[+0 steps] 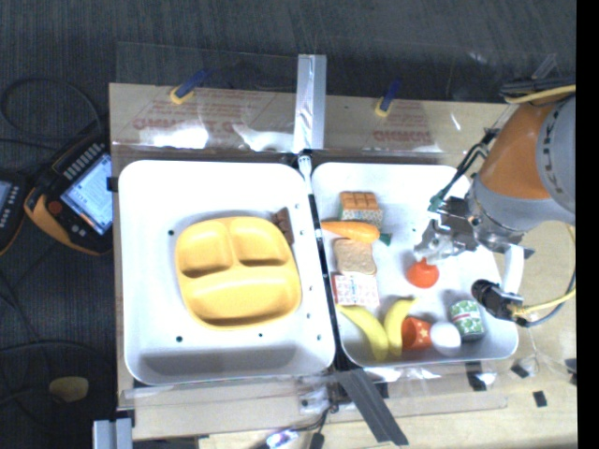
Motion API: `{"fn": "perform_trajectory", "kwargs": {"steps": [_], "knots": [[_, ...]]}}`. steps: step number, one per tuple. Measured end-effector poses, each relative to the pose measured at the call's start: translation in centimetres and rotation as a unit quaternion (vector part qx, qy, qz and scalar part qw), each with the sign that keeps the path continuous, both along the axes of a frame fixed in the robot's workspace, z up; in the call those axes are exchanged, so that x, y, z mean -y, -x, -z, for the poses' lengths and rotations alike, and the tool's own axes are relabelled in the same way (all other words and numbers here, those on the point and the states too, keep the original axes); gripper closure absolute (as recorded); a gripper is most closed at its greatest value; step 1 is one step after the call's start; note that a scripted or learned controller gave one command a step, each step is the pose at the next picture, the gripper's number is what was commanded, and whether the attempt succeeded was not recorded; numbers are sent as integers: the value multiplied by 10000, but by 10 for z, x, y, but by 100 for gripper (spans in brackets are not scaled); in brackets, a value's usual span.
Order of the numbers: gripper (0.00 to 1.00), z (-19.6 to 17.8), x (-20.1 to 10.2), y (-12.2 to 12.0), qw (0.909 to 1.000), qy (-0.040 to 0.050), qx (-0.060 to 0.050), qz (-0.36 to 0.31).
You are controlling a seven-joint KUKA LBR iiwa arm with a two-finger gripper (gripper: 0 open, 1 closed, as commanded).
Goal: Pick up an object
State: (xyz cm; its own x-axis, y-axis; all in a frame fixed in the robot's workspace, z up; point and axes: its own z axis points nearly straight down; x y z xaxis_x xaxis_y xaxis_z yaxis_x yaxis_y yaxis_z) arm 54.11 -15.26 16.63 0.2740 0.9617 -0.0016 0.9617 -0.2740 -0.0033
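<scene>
My gripper (432,247) hangs over the right bin (412,181), just above a small red-orange tomato-like toy (423,273). The fingers point down and to the left, close to the toy's top; nothing shows between them. Along the bin's left side lie a waffle-like block (360,206), an orange carrot (349,231), a slice of bread (355,256) and a printed packet (355,289). Near the front are a yellow banana (374,327), a red item (417,334), a white egg-like item (445,337) and a small green can (466,316).
The left bin (140,251) holds a yellow divided tray (238,268) with a small brown piece (283,221) at its far right corner. A handheld controller (75,204) and cables lie on the floor to the left. The arm's orange band (524,162) is over the bench's right edge.
</scene>
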Motion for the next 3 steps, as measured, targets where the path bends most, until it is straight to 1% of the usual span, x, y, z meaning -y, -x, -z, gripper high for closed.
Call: {"fn": "perform_trajectory", "kwargs": {"steps": [1,2,3], "knots": [[0,0,0,0,10000,1,-1,0],[0,77,29,-4,9999,9,61,-84],[0,78,40,-49,9998,-6,52,-216]]}}
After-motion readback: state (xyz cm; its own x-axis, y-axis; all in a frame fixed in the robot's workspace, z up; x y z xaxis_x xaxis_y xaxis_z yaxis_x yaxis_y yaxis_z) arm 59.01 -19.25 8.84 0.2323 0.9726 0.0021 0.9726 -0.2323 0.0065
